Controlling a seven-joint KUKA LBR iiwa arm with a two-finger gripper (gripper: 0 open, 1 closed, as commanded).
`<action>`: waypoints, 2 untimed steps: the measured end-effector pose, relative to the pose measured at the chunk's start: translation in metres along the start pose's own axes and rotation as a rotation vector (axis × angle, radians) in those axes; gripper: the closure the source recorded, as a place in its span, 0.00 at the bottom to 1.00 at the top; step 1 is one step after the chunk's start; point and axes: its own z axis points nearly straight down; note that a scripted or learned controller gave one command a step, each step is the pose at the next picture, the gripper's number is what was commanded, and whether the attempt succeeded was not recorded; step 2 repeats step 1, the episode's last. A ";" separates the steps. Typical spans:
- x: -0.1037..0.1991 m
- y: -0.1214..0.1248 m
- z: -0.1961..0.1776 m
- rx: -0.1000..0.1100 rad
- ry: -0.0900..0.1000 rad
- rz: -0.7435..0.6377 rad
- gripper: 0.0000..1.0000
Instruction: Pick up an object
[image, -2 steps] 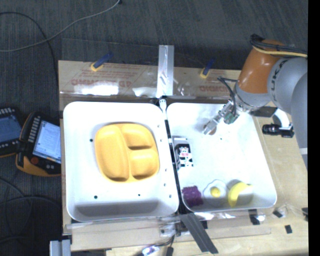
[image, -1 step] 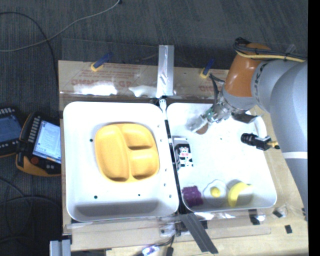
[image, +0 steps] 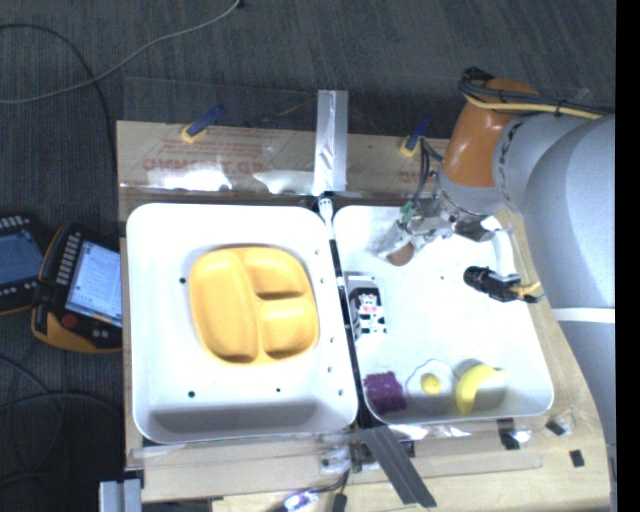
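Large arm (image: 575, 200) with a smooth, rounded shell in pale grey, almost silver, taking much of the right side. Above the wrist a wide orange band (image: 478, 140), glossy, with a darker edge and a thin yellow-black cable (image: 500, 92) curving over its top. Below the band a small wrist part in dark metal with thin wires and a few tiny green spots. Gripper (image: 405, 240) small, light grey and metallic, details too blurred to tell.

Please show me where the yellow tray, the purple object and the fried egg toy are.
yellow tray (image: 255, 303), camera view, on its central divider, left bin.
purple object (image: 384, 390), camera view, on its top face, right bin.
fried egg toy (image: 432, 381), camera view, on its yolk.
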 end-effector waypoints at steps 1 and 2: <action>0.061 -0.033 -0.081 0.002 0.001 0.231 1.00; 0.061 -0.033 -0.081 0.002 0.001 0.231 1.00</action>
